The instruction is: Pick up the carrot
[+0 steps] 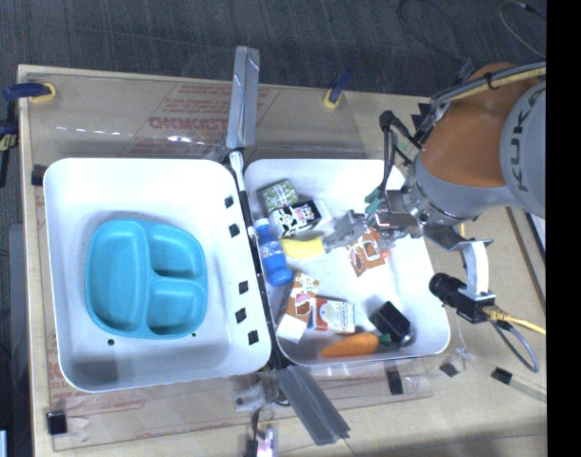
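Currently the carrot (pixel 350 345) lies untouched at the right bin's (pixel 314 172) lower edge; the gripper (pixel 352 228) hovers mid-bin, jaws' state indeterminable.

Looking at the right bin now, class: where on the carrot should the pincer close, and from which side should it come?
Grip the carrot mid-length, coming straight down. It lies flat along the bin's near wall, so the fingers should probably straddle its narrow width. The black object crowds its thick end, which likely rules that end out.

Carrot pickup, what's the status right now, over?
Gripper over the right bin's middle, nothing seen between its fingers. Carrot lying at the bin's near edge, untouched. Black block and a snack packet crowd it.
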### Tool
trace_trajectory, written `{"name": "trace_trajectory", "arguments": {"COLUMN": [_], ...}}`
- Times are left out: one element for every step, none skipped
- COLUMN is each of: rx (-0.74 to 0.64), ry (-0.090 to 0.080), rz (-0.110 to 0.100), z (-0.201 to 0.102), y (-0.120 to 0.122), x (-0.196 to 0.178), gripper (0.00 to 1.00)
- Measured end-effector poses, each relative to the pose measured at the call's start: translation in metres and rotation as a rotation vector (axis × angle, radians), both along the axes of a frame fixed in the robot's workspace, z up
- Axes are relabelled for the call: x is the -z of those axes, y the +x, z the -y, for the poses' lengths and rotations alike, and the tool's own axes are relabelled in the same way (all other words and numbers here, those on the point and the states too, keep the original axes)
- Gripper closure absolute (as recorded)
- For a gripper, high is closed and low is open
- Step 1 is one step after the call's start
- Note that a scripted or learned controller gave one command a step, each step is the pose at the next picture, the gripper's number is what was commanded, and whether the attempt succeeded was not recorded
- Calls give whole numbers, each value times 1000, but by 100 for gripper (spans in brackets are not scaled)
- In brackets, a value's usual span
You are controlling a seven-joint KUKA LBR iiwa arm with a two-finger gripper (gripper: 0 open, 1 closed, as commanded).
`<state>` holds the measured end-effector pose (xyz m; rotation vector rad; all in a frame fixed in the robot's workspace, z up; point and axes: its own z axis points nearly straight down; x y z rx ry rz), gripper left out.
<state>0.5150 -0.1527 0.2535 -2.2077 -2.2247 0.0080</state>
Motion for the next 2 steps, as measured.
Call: {"name": "trace_trajectory", "arguments": {"rx": [-152, -167], "ry": [2, -10], "rz": [1, 14], "z": [12, -30], "y": [-40, -38], "x": [126, 150], "gripper": [0, 0]}}
